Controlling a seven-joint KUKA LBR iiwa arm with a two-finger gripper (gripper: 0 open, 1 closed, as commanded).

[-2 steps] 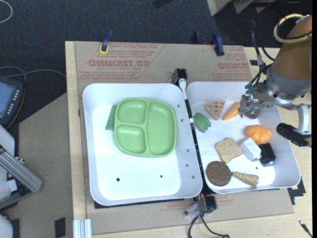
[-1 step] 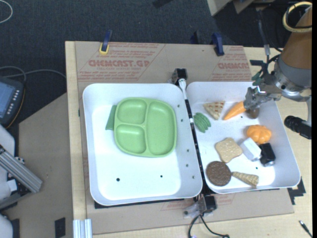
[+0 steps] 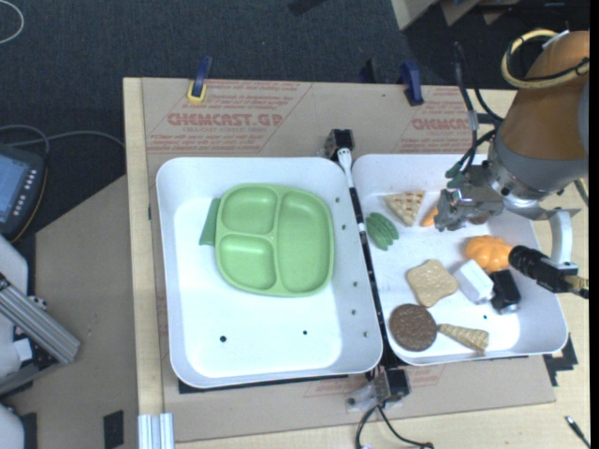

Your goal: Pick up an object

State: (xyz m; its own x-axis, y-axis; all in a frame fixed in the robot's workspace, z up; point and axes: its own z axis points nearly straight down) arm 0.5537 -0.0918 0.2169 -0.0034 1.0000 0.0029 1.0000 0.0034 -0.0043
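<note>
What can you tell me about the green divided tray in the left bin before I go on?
The green divided tray looks like pale green moulded plastic, a rounded rectangle with three compartments: two smaller ones on its left half, one long one on its right. It lies flat, right way up and slightly turned, in the upper middle of the left bin. Nothing lies in its compartments and nothing else touches it; the pincer is over the right bin.

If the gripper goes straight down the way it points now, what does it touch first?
Probably the small orange piece just under the gripper, beside the triangular cracker in the right bin. Depth is unclear, so it may meet the bin floor instead.
</note>
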